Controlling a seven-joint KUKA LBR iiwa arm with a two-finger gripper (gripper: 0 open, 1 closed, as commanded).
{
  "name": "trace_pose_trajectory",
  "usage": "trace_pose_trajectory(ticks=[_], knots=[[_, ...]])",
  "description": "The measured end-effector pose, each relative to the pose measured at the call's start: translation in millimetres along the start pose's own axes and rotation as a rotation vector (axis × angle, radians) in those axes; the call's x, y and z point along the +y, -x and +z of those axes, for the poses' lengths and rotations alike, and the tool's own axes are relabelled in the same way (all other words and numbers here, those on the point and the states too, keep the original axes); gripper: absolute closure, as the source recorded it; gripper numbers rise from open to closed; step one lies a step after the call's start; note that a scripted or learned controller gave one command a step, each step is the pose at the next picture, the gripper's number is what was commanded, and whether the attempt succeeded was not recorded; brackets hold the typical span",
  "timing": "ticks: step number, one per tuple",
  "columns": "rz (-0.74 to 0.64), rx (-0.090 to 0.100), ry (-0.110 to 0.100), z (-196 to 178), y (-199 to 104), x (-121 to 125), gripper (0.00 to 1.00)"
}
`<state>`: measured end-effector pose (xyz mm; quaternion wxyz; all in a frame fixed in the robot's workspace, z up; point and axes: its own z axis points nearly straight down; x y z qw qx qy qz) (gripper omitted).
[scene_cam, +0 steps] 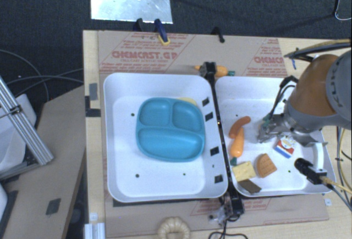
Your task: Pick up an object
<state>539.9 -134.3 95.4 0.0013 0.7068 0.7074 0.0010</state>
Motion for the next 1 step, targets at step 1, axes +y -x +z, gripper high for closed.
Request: trace_pose_trajectory(ticks=[1], knots=[[0.002,-0.001,0.002,-56.3,9.3,-3.6,1.0]])
